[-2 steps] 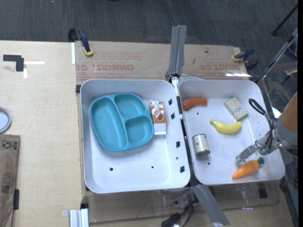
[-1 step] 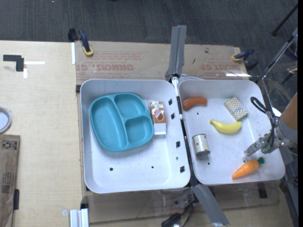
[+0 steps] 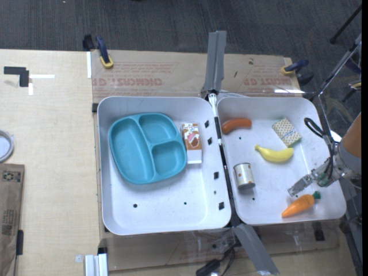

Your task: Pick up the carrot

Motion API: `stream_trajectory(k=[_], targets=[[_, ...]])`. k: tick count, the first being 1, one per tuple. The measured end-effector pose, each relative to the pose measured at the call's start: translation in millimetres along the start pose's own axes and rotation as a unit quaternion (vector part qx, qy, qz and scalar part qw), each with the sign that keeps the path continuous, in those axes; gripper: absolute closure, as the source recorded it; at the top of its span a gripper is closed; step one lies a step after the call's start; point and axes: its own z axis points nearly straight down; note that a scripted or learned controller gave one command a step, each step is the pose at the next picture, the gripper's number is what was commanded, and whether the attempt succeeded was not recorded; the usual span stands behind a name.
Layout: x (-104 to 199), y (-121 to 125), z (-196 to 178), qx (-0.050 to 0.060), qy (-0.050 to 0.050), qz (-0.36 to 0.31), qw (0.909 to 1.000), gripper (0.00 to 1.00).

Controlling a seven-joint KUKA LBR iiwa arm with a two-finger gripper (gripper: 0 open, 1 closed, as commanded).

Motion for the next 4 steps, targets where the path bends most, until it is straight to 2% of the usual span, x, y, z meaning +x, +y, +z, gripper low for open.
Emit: stream_trajectory(k=[1, 2, 3, 4], targets=[[2, 0, 9, 0.001, 0.000, 0.001, 1.0000, 0.00], [2, 0, 0, 0.000, 0.000, 0.002, 1.0000, 1.00], [2, 0, 0, 0.000, 0.000, 0.002, 1.0000, 0.00], [16, 7, 9, 0.001, 0.000, -0.019, 0.9998, 0.00]])
